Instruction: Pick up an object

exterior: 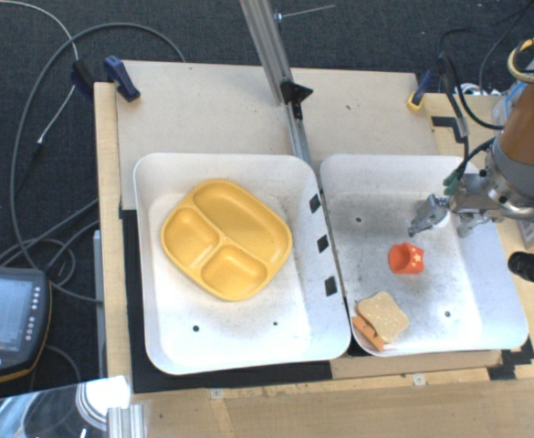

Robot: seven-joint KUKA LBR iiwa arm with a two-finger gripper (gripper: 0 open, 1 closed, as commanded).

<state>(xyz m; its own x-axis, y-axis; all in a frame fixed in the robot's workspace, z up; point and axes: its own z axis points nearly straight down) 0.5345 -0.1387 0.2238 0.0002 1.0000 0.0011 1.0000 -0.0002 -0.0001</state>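
Note:
In the right bin (486,327) lie a small orange-red object (406,259) near the middle and a tan sandwich-like piece (382,318) at the front left corner. My gripper (448,224) hangs over the bin's right half, just up and to the right of the orange-red object and apart from it. It is open with nothing between its fingers. The grey arm with its orange band (528,135) comes in from the right edge.
A yellow divided plate (227,239) lies in the left bin (157,336). A metal pole (271,35) slants down to the ridge between the bins. Cables and a tablet-like pendant (6,318) lie on the dark floor at the left.

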